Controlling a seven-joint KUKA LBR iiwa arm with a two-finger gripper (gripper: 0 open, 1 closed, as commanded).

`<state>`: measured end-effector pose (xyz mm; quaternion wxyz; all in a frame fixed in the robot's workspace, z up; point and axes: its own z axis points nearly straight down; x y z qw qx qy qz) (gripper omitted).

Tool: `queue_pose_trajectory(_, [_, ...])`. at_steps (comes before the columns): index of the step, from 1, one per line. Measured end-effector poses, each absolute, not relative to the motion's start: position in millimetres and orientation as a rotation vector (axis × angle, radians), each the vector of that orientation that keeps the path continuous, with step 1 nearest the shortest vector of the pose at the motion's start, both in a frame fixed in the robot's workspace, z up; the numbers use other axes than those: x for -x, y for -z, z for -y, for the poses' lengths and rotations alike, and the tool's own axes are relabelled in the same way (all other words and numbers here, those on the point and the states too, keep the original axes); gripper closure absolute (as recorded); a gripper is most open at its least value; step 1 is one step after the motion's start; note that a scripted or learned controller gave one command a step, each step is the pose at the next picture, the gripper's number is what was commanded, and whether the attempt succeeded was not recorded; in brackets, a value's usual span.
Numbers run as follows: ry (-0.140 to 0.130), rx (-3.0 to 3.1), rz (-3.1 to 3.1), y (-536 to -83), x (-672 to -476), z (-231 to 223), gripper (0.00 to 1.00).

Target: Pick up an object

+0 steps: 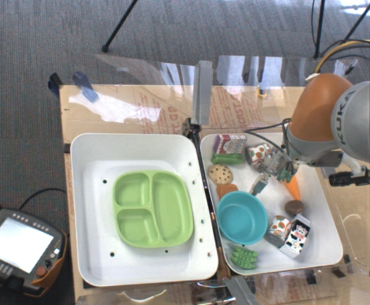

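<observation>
My gripper (271, 175) hangs low over the middle of the right bin (329, 234), just above and right of the blue bowl (242, 218). An orange carrot (292, 187) lies right beside it, and a patterned cup (257, 153) sits to its upper left. A brown disc (293, 207), a small printed can (278, 226) and a black-and-white carton (296, 236) lie below it. I see nothing clearly held.
A purple-and-green box (229, 145), a cookie (221, 174), an orange-brown piece (226, 188) and a green pea pod (244, 257) lie along the right bin's left side. The left bin (89, 170) holds a green divided plate (153, 208).
</observation>
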<state>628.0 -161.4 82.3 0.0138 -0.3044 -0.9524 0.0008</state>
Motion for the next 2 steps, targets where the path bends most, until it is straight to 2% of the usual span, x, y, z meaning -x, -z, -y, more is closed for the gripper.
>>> queue_pose_trajectory(1, [-0.015,0.892,2.985,-83,-627.5,96,0.0])
queue_pose_trajectory(2, [-0.004,1.077,2.941,-85,-625.9,164,0.0])
